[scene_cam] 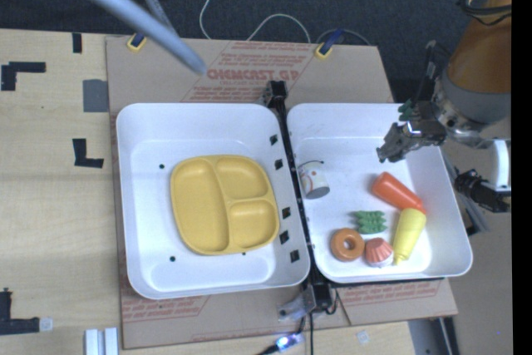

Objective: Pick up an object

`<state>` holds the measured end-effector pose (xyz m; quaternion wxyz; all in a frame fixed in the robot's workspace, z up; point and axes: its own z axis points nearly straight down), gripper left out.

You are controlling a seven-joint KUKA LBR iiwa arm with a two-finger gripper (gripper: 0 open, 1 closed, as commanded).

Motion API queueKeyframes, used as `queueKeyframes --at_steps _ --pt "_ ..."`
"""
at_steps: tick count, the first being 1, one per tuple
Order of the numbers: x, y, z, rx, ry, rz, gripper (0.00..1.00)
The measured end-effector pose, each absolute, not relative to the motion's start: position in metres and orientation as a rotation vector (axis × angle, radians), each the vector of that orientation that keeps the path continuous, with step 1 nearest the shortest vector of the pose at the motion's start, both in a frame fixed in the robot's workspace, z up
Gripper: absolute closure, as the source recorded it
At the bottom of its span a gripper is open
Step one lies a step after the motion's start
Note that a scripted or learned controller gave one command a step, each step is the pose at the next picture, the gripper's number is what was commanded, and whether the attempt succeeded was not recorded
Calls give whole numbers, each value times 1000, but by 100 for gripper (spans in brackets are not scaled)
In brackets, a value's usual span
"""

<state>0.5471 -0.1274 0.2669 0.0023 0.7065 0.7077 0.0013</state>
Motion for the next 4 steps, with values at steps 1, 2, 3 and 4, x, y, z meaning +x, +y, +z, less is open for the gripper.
queueKeyframes --at_steps 1,2,3,4 --pt "557 -80 266 2216 2228 0 100" --pt "563 -30 248 2217 2230 -3 100" --pt "561 20 233 2218 2227 -3 100" --pt "569 69 221 2217 2228 -3 100"
